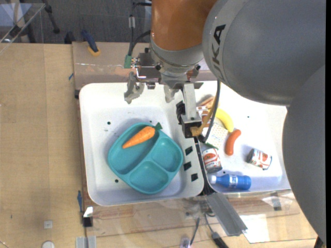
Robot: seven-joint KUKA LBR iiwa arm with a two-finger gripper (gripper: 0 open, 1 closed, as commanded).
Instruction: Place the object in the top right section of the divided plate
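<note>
A teal divided plate (155, 177) lies in the left white bin (95, 133). An orange toy carrot (139, 136) with a green top rests in the plate's far section, lying slanted toward the plate's upper right rim. My gripper (151, 93) hangs above the bin's far part, higher up the view than the plate, and stands open. Its two fingers (132, 91) are spread apart with nothing between them, and the carrot lies apart from them.
The right bin (269, 182) holds a banana (224, 119), a red sausage (232, 141), a small can (211, 159), a blue bottle (232, 181) and another can (258, 158). A black bracket (189, 119) hangs from the wrist over the divider between the bins.
</note>
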